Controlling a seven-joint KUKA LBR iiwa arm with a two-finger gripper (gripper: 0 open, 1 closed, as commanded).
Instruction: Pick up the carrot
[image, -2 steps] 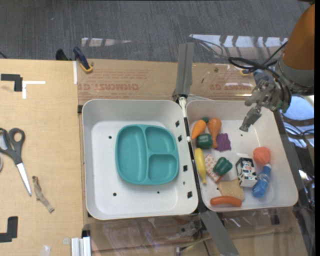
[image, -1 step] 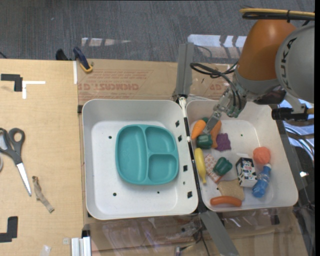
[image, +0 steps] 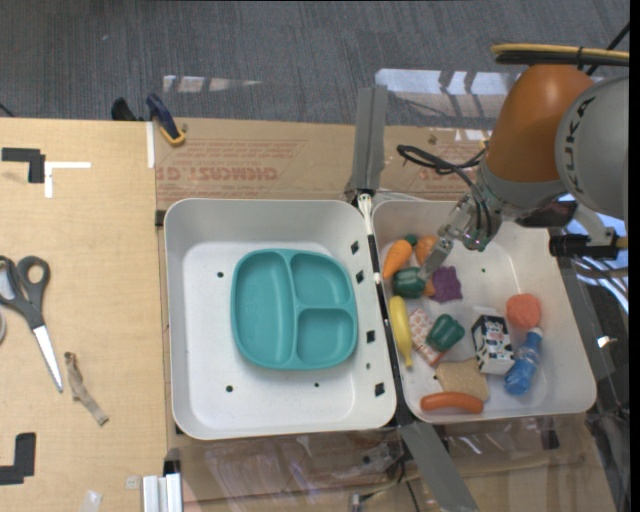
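Observation:
The carrot (image: 397, 257) is a short orange piece with a green end, lying at the upper left of the right bin (image: 560, 400), close to the divider. My gripper (image: 438, 258) reaches down from the right and its tip sits just right of the carrot, above a second small orange piece (image: 426, 245) and a purple item (image: 447, 284). I see nothing lifted off the bin floor.
The right bin also holds a banana (image: 400, 325), a green pepper (image: 445, 330), a small carton (image: 491, 340), a peach-coloured ball (image: 523, 310), a blue bottle (image: 522, 370), bread (image: 462, 378) and a sausage (image: 452, 402). A teal divided plate (image: 295, 310) lies in the left bin (image: 190, 330). Scissors (image: 30, 295) lie on the bench.

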